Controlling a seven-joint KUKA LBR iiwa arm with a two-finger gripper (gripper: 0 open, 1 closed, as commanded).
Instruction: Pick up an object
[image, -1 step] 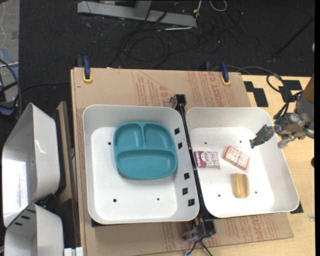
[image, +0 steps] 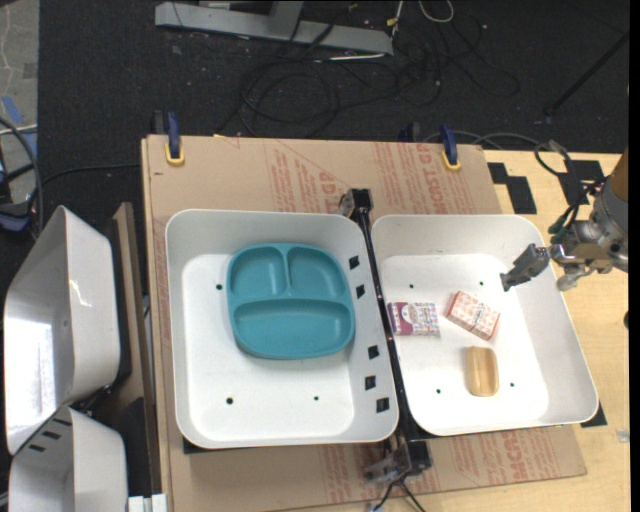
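Two white bins (image: 200, 330), one teal divided plate (image: 291, 300), two small cartons (image: 414, 318), one wooden block (image: 482, 371).

left bin (image: 200, 330): plate (image: 291, 301) | right bin (image: 560, 350): carton (image: 414, 319), box (image: 472, 314), block (image: 482, 371)

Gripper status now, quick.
Two-finger gripper: open, holding nothing, above the right white bin's far right edge, apart from the items inside.
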